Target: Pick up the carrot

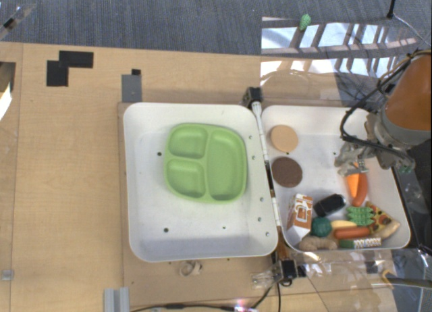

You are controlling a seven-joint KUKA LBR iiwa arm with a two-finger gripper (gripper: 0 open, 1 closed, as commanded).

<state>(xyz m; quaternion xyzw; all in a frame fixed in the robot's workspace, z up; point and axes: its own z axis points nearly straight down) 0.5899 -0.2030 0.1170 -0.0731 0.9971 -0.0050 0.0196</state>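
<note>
Arm reaching in from 3 o'clock over the right bin (331,116), wrist pointing down. Gripper (354,167) hanging at the carrot's top end; grip state impossible to tell. Carrot (357,188) lying just at 6 o'clock of the gripper, near the bin's right wall.

A green plate (206,162) lies in the left bin (145,236); two round discs (tan (284,138), brown (287,171)) lie in the right bin (317,118).

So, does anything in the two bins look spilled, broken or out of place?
Nothing stands out. The green plate lies flat in the left bin; the carrot and other toy foods sit in the right bin, under the gripper.
</note>
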